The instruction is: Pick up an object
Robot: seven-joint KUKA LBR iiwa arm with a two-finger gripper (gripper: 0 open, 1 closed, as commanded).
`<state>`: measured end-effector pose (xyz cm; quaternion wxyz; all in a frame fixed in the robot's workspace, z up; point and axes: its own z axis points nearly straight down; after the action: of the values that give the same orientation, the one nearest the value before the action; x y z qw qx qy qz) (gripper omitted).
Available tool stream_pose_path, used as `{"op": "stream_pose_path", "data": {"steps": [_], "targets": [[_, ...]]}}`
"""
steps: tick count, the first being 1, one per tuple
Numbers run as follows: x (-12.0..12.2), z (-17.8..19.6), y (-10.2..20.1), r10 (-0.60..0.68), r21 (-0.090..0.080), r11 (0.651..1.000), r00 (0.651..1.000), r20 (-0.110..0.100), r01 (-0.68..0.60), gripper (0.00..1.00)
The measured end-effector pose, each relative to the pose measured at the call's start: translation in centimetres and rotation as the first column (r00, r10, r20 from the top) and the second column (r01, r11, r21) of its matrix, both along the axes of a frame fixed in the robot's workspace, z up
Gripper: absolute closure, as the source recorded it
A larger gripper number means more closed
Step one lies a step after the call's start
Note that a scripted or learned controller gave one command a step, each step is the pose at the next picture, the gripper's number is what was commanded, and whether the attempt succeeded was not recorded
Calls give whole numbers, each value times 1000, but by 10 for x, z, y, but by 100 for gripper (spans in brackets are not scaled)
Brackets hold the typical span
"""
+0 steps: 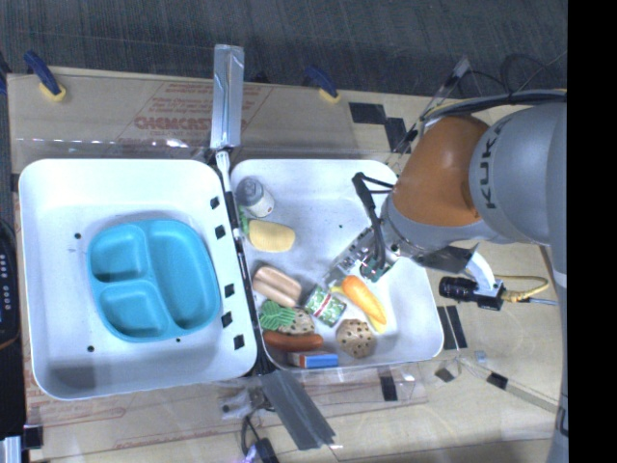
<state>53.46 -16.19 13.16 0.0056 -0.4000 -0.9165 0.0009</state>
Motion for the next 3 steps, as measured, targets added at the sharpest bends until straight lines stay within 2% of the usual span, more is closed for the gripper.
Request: {"op": "stream_pose_path", "data": {"steps": [1,2,3], "targets": [[39,107,50,-271,-3,963,963,9,271,100],[62,71,126,-246,-5,969,969,0,246,100],[112,83,137,-480,-7,877,877,7,480,100]]}}
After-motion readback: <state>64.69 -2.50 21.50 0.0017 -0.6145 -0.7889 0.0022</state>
